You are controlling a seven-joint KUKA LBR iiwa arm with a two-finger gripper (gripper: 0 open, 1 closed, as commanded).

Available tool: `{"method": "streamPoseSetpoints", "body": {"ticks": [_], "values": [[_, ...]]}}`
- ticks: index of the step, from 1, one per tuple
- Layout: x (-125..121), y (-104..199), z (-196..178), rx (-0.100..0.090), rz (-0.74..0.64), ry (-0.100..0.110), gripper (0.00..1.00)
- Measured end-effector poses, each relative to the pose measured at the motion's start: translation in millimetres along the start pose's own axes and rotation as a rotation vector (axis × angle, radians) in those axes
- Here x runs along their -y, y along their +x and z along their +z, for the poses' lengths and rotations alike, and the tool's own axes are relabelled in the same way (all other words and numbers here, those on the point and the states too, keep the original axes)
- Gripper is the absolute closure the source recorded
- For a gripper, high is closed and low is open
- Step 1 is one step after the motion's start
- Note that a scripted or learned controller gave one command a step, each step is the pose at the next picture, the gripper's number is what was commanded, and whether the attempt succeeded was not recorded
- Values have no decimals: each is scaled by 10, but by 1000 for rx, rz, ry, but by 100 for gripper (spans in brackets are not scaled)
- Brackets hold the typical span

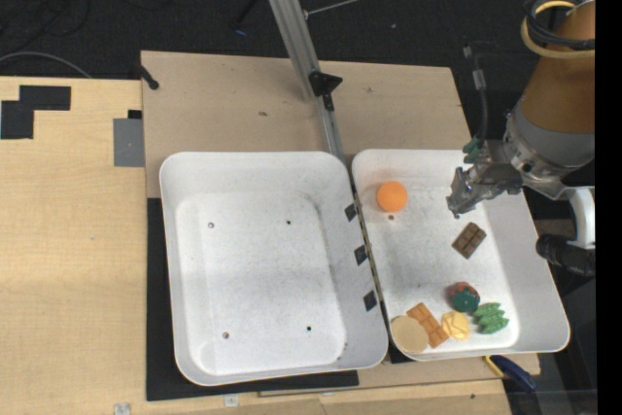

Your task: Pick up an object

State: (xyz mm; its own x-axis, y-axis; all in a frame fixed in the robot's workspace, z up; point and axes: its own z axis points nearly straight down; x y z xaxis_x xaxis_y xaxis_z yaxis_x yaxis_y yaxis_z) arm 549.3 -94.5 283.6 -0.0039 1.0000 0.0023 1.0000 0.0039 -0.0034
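Observation:
The right white bin (544, 321) holds several small objects. An orange ball (392, 196) lies near its far left. A brown chocolate-like block (469, 239) sits mid-bin. Along the near edge lie a red and green piece (463, 296), a green leafy piece (491, 317), a yellow piece (455, 325), an orange cracker-like piece (426, 320) and a tan disc (409, 335). My gripper (463, 197) hangs over the bin's far right part, just above and left of the brown block, with nothing seen between its fingers.
The left white bin (180, 199) stands beside the right one, joined by black clips (361, 254). A slanted metal rail (292, 24) rises behind the bins. The arm's grey body with its orange band (559, 102) enters from the right.

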Motion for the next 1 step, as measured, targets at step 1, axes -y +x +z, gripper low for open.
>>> {"method": "streamPoseSetpoints", "body": {"ticks": [1], "values": [[59, 502, 217, 0, 0, 2, 100]]}}
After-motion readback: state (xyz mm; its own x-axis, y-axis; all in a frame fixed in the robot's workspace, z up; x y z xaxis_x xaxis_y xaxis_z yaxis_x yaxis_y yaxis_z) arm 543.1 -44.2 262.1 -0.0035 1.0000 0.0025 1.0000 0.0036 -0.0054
